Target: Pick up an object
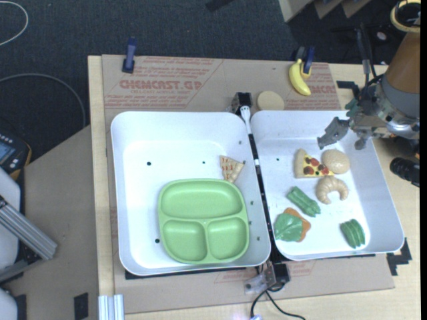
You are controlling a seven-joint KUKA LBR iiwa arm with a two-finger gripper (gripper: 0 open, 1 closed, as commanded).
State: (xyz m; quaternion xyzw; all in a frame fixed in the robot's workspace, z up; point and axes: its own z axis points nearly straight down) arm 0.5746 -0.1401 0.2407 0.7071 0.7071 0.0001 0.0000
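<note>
The grey metal gripper hangs over the top part of the right shallow white bin, near its right side; its two fingers are apart and nothing sits between them. Just below it in that bin lie a toy pizza slice with red spots, a pale round toy bread roll and a tan toy croissant, all close together; the roll touches the croissant. Lower down are a long green toy vegetable, a leafy green toy on an orange piece and a small dark green toy pepper near the bottom right corner. The left shallow white bin holds a light green plastic tray with three parts and a small tan waffle-like toy wedge by its right wall. A yellow toy banana and a round beige disc rest on the brown cardboard sheet behind the bins.
</note>
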